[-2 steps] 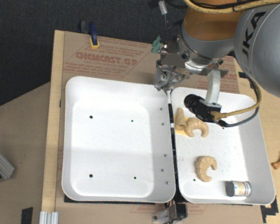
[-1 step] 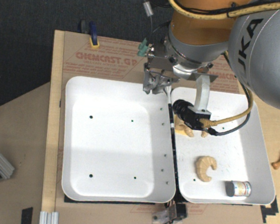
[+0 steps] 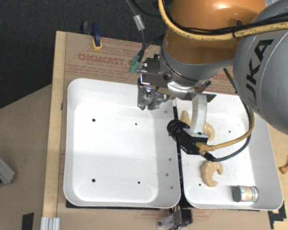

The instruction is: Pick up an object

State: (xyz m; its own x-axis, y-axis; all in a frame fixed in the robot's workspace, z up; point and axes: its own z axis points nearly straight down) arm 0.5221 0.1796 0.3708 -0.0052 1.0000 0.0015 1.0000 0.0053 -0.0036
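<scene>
Brown board [image 3: 109, 61] reads "CHEMCAST"; arm [image 3: 281, 61] shows "UKA"; hand [image 3: 148, 103] spread cannot be told.

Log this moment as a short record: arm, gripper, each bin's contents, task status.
arm: grey with orange band, over the bins' far edge
gripper: above the far edge of the left bin, nothing seen between its fingers
right bin: tan curved piece, small cylinder with grey cap, another tan piece partly behind the gripper hardware
left bin contents: only small dark dots visible
task status: no object picked up yet
</scene>
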